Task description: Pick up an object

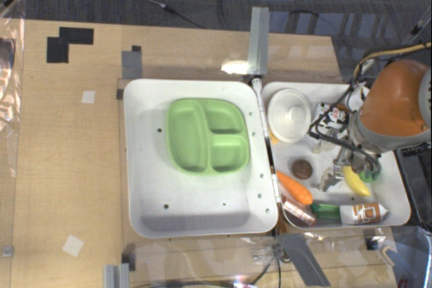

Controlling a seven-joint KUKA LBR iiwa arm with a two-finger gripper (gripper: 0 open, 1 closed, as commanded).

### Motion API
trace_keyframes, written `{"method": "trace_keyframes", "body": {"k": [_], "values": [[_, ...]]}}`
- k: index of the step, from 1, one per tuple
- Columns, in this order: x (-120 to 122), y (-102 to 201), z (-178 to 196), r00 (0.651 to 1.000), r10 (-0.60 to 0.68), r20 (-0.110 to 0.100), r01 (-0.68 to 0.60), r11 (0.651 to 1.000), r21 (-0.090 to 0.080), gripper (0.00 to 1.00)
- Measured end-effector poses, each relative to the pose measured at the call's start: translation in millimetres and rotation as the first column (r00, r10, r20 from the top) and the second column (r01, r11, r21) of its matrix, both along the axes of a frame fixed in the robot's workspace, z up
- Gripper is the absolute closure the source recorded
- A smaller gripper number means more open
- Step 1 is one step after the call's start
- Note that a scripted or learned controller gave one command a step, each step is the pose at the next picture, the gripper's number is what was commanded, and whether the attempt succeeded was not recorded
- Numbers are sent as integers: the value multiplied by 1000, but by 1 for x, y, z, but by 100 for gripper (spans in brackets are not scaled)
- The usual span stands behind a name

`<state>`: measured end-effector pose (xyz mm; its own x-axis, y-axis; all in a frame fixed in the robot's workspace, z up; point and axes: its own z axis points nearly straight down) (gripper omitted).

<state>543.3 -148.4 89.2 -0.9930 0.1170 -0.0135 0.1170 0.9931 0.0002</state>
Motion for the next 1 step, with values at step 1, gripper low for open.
{"method": "trace_keyframes", "body": {"k": [1], "values": [[5,0,14,1000,7,14,-7,1000,-3,100]]}}
